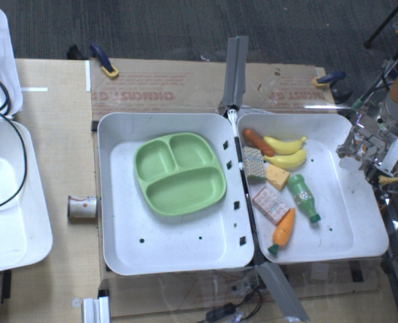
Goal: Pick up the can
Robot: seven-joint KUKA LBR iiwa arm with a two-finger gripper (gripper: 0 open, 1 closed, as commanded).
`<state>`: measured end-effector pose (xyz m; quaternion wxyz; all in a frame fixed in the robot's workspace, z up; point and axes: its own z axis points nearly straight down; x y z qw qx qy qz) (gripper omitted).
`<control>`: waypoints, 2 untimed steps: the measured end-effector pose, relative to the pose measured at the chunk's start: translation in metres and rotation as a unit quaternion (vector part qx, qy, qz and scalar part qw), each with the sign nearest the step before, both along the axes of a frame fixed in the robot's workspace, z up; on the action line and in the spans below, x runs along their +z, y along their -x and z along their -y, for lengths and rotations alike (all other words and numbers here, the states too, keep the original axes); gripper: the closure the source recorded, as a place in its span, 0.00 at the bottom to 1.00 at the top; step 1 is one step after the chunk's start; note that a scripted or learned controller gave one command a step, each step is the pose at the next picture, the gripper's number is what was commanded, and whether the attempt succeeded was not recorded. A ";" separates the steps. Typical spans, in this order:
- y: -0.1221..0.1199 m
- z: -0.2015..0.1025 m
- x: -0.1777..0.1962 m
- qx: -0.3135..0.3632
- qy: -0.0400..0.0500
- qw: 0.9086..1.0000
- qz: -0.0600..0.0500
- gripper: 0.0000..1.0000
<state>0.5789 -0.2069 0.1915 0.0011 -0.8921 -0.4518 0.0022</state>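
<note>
One fixed camera looks down at a slant on both bins (pixel 118 200) from above.

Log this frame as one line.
can: on bench, left of left bin | tool: over right bin's right edge | grasp: not yet

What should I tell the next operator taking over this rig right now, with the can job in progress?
Pincer: at the right edge of the right bin, above the bin wall, with nothing seen in it; whether it is open or shut cannot be told.
Can: lying on its side on the bench, just outside the left wall of the left bin, far from the arm.
Left bin holds a green plate; right bin holds toy food.
Done: nothing yet. Left: reach the can, grasp it, lift it.
</note>
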 end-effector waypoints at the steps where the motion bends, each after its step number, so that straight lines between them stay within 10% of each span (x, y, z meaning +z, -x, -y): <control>1: 0.000 0.000 0.008 0.001 0.000 1.000 -0.002 1.00; 2: 0.000 0.001 0.016 0.001 0.001 1.000 -0.003 1.00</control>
